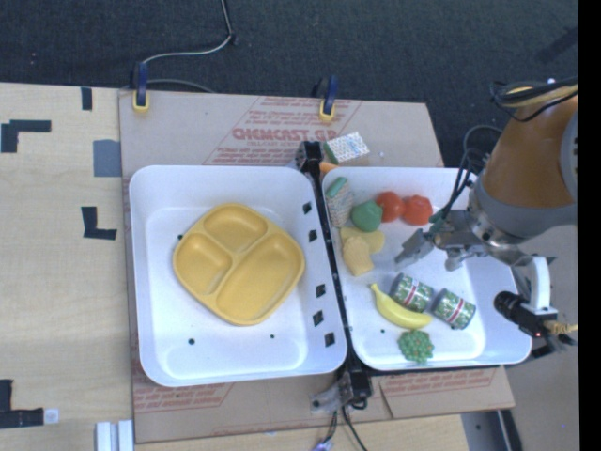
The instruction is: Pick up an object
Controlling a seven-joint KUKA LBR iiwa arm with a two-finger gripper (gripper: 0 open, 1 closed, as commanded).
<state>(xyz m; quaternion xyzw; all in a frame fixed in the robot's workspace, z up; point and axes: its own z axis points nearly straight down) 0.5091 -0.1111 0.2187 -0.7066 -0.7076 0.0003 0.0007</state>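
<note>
My gripper hangs over the middle of the right bin, open, with nothing between its fingers. Just below it lie two small green-labelled cans and a yellow banana. A green broccoli piece sits near the bin's front wall. Left of the gripper are pale yellow pieces and a green round fruit. Red toy vegetables lie behind it.
The left bin holds a yellow divided plate. A small printed packet leans at the right bin's back left corner, and another lies on the cardboard behind the bins. The arm's orange band rises at the right.
</note>
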